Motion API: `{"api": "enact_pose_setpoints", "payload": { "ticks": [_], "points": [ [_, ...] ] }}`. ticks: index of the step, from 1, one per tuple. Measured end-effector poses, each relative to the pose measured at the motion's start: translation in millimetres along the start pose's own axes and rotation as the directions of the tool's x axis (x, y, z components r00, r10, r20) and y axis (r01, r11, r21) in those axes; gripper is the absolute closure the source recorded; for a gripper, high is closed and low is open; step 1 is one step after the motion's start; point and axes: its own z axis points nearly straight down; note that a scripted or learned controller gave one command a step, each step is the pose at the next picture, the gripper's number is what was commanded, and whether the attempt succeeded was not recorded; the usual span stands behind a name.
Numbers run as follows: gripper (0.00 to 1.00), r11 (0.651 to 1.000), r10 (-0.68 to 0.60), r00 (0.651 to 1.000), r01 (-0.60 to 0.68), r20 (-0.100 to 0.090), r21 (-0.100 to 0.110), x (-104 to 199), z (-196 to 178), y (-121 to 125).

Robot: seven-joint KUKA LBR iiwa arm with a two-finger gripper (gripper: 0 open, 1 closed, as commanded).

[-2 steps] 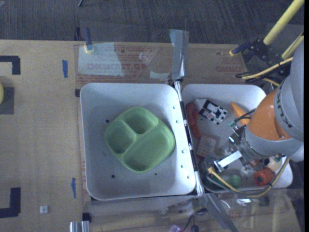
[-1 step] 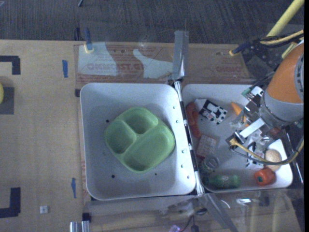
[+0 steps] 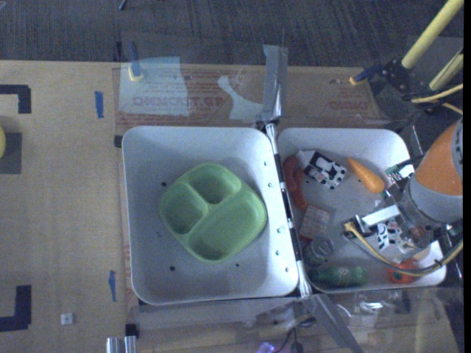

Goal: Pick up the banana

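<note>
White right bin (image 3: 340, 143) holds the gripper (image 3: 395, 235) low by its near corner, open or closed I cannot tell, an orange carrot (image 3: 366, 173) near it, the banana's place not discernible

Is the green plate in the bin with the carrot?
No, the plate is in the left bin, the carrot in the right bin.

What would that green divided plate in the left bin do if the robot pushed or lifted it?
The green plate looks like rigid moulded plastic, so probably stiff and light. It lies flat on the smooth floor of the left bin, so a push would likely slide it, not tip it. Its raised rim seems the likeliest grip.
</note>
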Motion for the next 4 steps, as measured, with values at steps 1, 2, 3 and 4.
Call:
{"api": "enact_pose_setpoints", "payload": {
  "ticks": [1,2,3,4],
  "points": [
    [0.0,0.99,0.144,0.99,-0.144,0.011,0.005,21.8,-131.7,-86.0],
    [0.0,0.999,0.043,0.999,-0.043,0.012,0.007,57.3,-72.2,-178.2],
    [1.0,0.999,0.04,0.999,-0.04,0.015,0.009,57.7,-81.3,-179.0],
    [1.0,0.983,0.182,0.983,-0.182,0.008,0.003,101.5,-115.2,-198.9]
  ]
}}
